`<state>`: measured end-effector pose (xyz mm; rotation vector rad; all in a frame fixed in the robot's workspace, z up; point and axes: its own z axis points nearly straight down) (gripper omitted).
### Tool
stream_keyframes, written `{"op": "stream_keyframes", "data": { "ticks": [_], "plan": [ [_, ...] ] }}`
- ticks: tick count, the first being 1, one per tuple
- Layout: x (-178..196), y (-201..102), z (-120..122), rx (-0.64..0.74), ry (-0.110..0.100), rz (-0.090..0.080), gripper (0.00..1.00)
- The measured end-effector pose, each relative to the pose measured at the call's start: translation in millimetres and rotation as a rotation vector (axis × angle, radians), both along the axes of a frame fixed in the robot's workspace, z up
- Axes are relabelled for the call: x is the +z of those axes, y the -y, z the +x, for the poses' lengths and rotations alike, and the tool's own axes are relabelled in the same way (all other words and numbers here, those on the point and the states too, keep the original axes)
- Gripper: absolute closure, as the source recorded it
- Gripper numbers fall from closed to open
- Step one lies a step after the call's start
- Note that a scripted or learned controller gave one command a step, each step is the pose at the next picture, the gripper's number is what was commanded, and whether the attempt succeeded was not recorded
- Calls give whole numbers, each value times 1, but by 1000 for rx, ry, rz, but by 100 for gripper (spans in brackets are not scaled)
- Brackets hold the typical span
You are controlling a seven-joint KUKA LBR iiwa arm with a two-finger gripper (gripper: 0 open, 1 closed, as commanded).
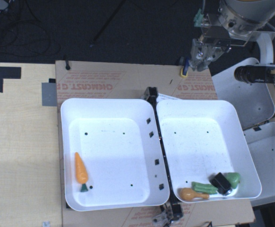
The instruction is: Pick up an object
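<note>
The end effector (201, 60) hangs high – whether open, I cannot tell. Far below-left, the carrot (81, 168) looks light, rigid, slick – grip its thick middle crosswise.

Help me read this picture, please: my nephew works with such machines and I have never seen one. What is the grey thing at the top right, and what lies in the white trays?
The camera hangs above a bench and looks down at a slant. The grey thing at the top right is a robot arm; its hand hangs above the back of the bench, beyond the trays, with nothing visible between its fingers. Two shallow white bins stand side by side. The left bin holds a toy carrot near its left wall. The right bin holds, in its near right corner, a small heap: an orange piece, a long green piece, a black block and another green piece.
</note>
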<state>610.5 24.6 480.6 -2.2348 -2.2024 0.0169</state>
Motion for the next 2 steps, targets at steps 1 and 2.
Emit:
{"op": "stream_keyframes", "data": {
  "ticks": [1,2],
  "plan": [
    [60,-140,-26,28,12,8,100],
    [-55,-97,-34,11,-4,1,100]
  ]
}}
